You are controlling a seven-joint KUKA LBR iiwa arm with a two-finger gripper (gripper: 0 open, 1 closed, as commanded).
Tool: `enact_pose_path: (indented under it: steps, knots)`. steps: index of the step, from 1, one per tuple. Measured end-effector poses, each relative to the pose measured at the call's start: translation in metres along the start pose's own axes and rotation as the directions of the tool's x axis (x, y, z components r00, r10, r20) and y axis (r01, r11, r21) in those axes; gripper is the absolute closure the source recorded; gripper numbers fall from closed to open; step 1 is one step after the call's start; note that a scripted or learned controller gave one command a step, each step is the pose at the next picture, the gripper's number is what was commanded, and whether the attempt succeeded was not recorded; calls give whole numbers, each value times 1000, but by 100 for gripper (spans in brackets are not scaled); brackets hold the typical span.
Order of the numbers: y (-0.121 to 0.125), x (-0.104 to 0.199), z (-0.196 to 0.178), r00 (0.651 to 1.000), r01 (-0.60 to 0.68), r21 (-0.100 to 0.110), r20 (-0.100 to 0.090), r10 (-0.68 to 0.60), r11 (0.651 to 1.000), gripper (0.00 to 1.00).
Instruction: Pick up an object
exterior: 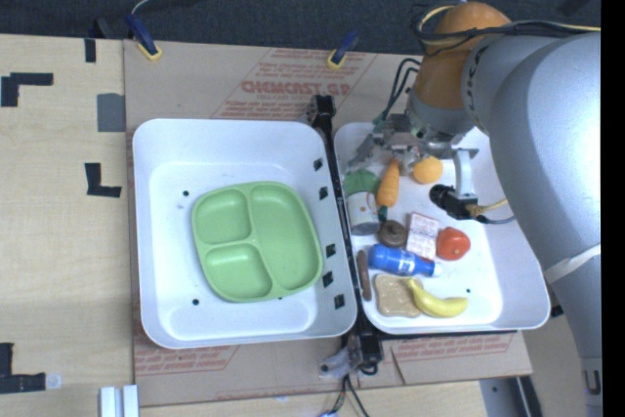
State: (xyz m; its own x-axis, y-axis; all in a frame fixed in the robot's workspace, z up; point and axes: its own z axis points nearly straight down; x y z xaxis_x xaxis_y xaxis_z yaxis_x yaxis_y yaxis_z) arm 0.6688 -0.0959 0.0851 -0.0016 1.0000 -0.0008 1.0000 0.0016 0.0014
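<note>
In the camera view, the tool (395,140) hangs over the far edge of the right bin (508,293), under the grey arm (537,112) with its orange band, and whether it is released or clenched cannot be told, since the wrist and cables cover it. The objects of the task all lie in that right bin. Nearest the tool is a carrot (389,184), orange and tapered, lying just below it and running toward the near edge; nothing shows it gripped. Just beside the carrot, toward the bin's right side, sits a small round orange fruit (427,170). On the carrot's other side, by the wall shared with the left bin, a green item (359,180) lies partly hidden. Further toward the near edge come a small brown round piece (393,232), a white packet with red print (423,231) and a red tomato (452,242), then a blue can (401,261) lying on its side. In the near part of the bin a slice of toast (393,294) touches a yellow banana (437,302). The left bin (161,210) holds a light green divided plate (257,240) with three compartments, well apart from the tool. Both bins rest on a cardboard sheet (244,88) on the worktop (59,239).
</note>
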Motion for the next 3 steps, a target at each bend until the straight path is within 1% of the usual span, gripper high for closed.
enact_pose_path:
  steps: [1,2,3]
  knots:
    - [0,0,-10,1000,1,-1,1,-1,1000,100]
    - [-39,47,-101,1000,1,-1,-1,-1,1000,100]
    - [-39,47,-99,1000,0,3,-1,0,1000,0]
